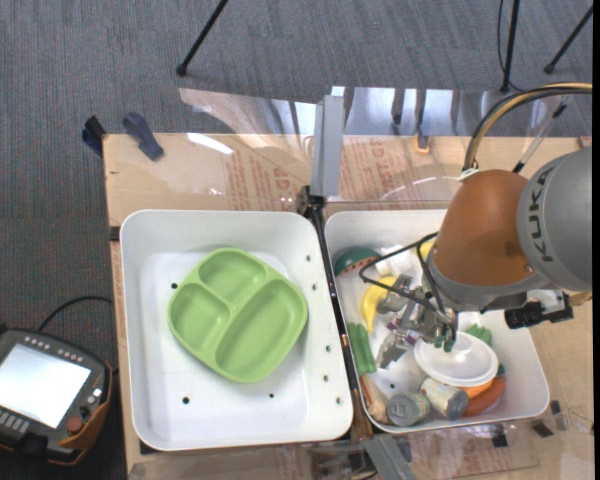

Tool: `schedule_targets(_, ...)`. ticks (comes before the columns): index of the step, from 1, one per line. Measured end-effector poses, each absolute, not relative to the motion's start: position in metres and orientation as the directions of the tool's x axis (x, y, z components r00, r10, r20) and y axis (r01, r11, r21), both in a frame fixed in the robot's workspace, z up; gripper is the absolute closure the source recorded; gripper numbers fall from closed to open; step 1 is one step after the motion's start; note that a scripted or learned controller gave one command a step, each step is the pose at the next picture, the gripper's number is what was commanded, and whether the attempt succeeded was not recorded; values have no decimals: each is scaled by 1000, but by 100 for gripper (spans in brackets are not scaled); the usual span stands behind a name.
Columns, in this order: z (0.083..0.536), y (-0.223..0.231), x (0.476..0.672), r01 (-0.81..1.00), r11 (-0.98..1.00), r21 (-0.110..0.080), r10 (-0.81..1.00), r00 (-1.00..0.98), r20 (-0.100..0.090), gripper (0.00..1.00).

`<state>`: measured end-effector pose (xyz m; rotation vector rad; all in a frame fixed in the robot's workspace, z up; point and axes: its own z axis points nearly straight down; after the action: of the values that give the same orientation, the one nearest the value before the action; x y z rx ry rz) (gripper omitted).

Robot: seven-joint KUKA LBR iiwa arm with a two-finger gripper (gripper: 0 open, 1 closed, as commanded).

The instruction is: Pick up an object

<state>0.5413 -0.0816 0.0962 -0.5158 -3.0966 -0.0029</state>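
Observation:
My gripper (408, 330) hangs low over the middle of the right bin (536, 370), among a crowded pile of small objects. Just left of it lies a yellow piece (373, 303). A white round bowl (461, 362) sits directly to its right, with an orange item (486, 396) under the bowl's edge. A grey can (408, 408) lies at the bin's front, and a long green piece (363, 350) runs along the left wall. A dark green round item (352, 261) rests at the back left. I see nothing clearly between the fingers.
The left bin (140, 268) holds a light green divided plate (238, 313). My arm's orange band (485, 238) covers the back right of the right bin. A control pendant (40, 388) lies on the floor at the left, and tripod legs stand behind the bench.

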Motion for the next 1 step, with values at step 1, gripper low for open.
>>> schedule_targets(1,87,-82,558,256,967,1,256,-967,1,0)
